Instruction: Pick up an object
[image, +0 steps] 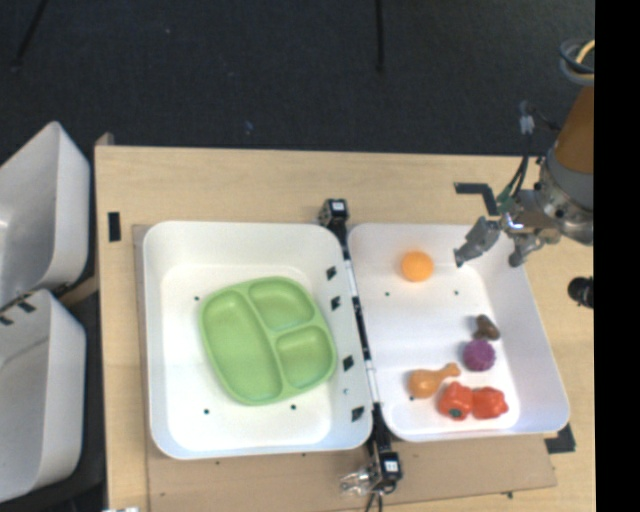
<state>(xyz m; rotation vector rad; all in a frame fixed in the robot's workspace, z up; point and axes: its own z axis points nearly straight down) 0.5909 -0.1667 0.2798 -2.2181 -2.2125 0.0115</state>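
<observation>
Wooden bench (230, 180) bears smooth green three-compartment plate (266, 339), round orange ball (417, 266).

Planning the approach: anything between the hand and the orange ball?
No. In the camera view, bare white bin floor separates the hand from the orange ball; they are apart.

- We look down from one fixed camera above the bench (230, 180), tilted at a slant.
- We sit far enough back to take in both white bins, the left bin (170, 400) and the right bin (530, 330), plus dark floor beyond.
- The arm (570, 150) enters from our right.
</observation>
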